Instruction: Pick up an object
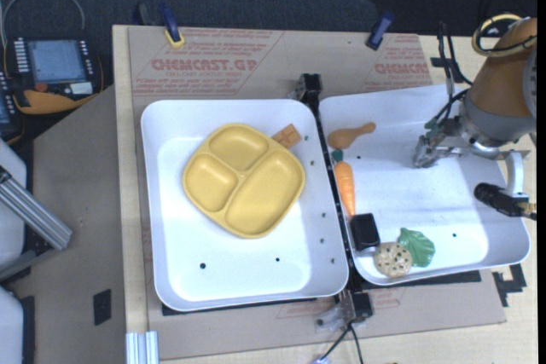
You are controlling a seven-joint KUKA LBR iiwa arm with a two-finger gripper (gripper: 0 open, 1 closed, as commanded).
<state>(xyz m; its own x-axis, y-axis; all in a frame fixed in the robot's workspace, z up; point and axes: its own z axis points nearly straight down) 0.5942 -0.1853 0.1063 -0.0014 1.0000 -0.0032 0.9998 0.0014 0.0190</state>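
Grey-and-orange arm reaches in from right, tool [429, 151] low over right bin [444, 209], near its back; whether tool is apart or together, cannot tell. Nothing seen in its grip. Drumstick [351, 135], carrot [344, 186], black block [365, 230], cookie [392, 259] and green leaf [417, 245] lie along bin's left and front. Left bin [179, 260] holds yellow divided plate [244, 180], brown piece [287, 135] touching its far edge.

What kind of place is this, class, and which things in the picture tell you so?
Most likely a robotics lab bench: a robot arm reaches over two white bins, toy food such as a carrot lies in them, and a control pendant sits beside the bench.
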